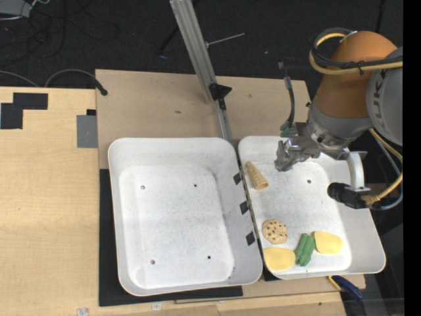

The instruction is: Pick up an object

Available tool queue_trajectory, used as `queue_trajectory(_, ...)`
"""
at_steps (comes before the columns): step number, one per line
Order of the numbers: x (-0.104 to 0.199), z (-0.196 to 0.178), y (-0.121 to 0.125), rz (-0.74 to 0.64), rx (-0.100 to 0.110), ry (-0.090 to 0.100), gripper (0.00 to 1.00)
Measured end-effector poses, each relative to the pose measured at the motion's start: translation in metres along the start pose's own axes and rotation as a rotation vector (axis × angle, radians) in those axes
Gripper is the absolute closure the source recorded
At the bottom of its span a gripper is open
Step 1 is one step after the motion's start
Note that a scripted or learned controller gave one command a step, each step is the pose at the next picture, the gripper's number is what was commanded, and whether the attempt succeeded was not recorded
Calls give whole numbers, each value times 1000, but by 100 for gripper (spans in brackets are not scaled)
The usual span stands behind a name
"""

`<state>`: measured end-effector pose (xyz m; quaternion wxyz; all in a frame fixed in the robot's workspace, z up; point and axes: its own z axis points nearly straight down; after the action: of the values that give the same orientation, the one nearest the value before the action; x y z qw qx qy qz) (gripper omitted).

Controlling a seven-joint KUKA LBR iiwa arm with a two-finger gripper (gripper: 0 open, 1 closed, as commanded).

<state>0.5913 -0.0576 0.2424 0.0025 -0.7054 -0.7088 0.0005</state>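
The right bin (pixel 342 176) holds several small items. A tan cone-shaped piece (pixel 256 175) lies near its left wall. A round speckled cookie (pixel 274 230) sits lower down, with a yellow piece (pixel 279 259) below it, a green pod (pixel 304 249) beside that, and another yellow piece (pixel 328 243) at the right. My gripper (pixel 286 160) hangs over the upper part of the right bin, to the right of the cone and apart from it. Nothing shows between its fingers.
The left bin (pixel 131 176) sits beside the right one, joined by black clips (pixel 242 206). A slanted metal rail (pixel 197 51) rises behind the bins. A black cable fitting (pixel 348 195) juts over the right bin's right side.
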Motion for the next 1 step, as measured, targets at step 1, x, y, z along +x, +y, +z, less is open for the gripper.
queue_trajectory(1, 53, 13, -9, 1, 2, 0, 100)
